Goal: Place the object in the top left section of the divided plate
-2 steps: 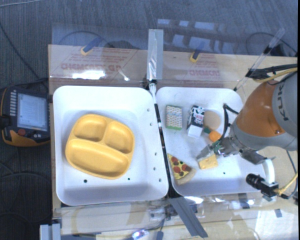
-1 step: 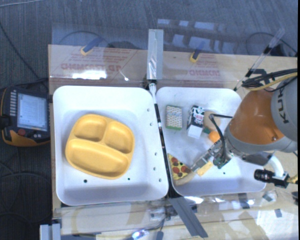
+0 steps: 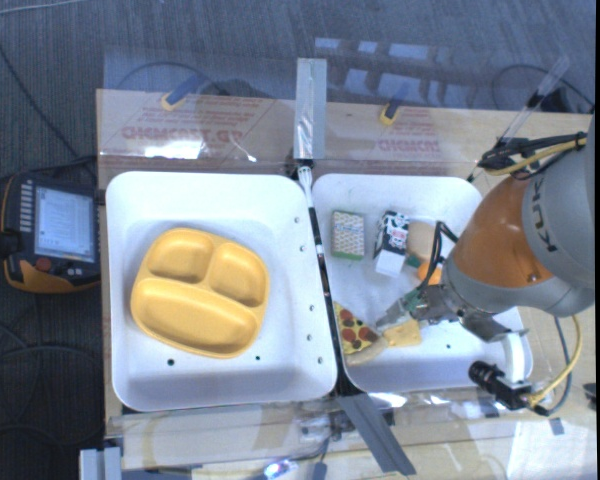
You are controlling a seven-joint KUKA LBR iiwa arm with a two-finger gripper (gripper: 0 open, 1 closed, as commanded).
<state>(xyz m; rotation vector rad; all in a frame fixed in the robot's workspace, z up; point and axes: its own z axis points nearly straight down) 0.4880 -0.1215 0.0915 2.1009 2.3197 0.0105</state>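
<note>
The gripper (image 3: 395, 318) hung low in the right bin (image 3: 450, 193), its fingers seemingly closed on a yellow cheese-like wedge (image 3: 402, 335), though blurred. A pizza slice (image 3: 354, 334) lay just beside that wedge. The yellow divided plate (image 3: 200, 290) sat in the left bin (image 3: 130, 198).

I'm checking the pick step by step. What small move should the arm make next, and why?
Probably a slight descent onto the yellow wedge in the right bin: the gripper sits right over it, beside the pizza slice, while the yellow divided plate in the left bin holds nothing yet.
</note>
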